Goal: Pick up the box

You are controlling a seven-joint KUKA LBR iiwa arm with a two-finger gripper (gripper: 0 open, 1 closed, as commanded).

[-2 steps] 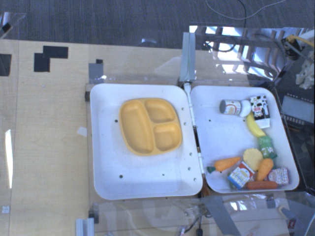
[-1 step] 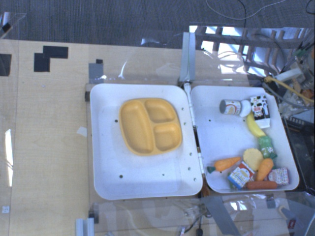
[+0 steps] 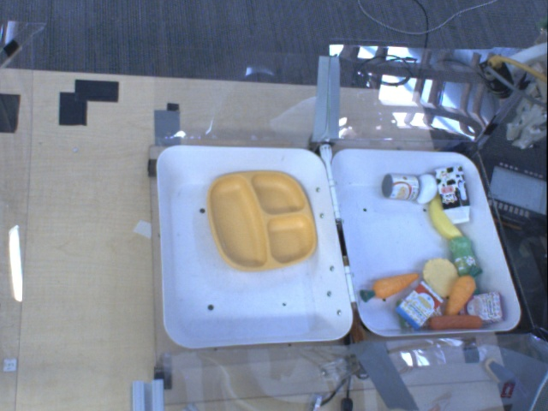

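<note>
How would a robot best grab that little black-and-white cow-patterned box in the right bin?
From straight above, I'd guess, closing across the cow-patterned box on its two long sides. It lies flat near the bin's far corner, with the can and banana crowding its ends, so those sides look most reachable.

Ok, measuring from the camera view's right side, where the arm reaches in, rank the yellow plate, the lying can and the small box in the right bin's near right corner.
1. Small box: nearest, in the near right corner of the right bin.
2. Can: next, lying on its side at the same bin's far left.
3. Yellow plate: farthest, in the left bin.
</note>
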